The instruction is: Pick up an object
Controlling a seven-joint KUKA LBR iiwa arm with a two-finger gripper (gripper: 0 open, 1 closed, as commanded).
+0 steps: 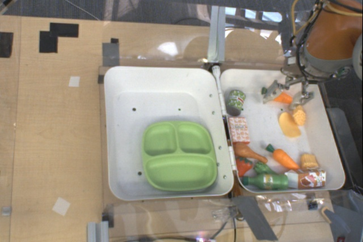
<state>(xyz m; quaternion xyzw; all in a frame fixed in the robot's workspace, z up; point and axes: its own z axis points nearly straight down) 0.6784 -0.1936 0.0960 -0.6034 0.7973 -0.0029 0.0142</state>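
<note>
My gripper (pixel 289 92) hangs over the back of the right bin (pixel 334 147), its two fingers spread apart and open. A small orange piece (pixel 282 98) lies on the bin floor between and just below the fingertips; nothing is clamped. Just in front of it are a yellow ridged item (pixel 299 117) and a flat yellow-orange slice (pixel 290 127). Further forward lie a carrot (pixel 282 157), a small corn piece (pixel 309 161), a green bottle (pixel 266 181) and a red-and-white tube (pixel 309 179). A green can (pixel 236 100) and a pink carton (pixel 239 130) sit along the left wall.
The left bin (pixel 122 99) holds a green divided plate (pixel 179 156). A metal divider rail (pixel 216 42) runs between the bins. Red and green toy vegetables (pixel 249 162) crowd the right bin's front left corner. The arm's orange band (pixel 334 31) looms at the upper right.
</note>
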